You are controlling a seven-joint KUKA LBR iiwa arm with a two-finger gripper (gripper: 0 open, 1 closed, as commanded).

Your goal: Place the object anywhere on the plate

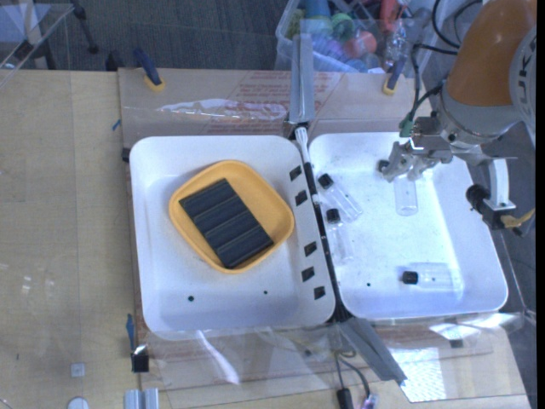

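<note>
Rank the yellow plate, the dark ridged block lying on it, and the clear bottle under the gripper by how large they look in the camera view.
1. yellow plate, largest.
2. dark ridged block, which fits inside the plate's rim.
3. clear bottle, smallest, lying in the right bin just below the gripper.
All three lie at similar depth, so the order looks safe.

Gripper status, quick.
Gripper: over the right bin, above a clear vial; open or shut cannot be told.
</note>
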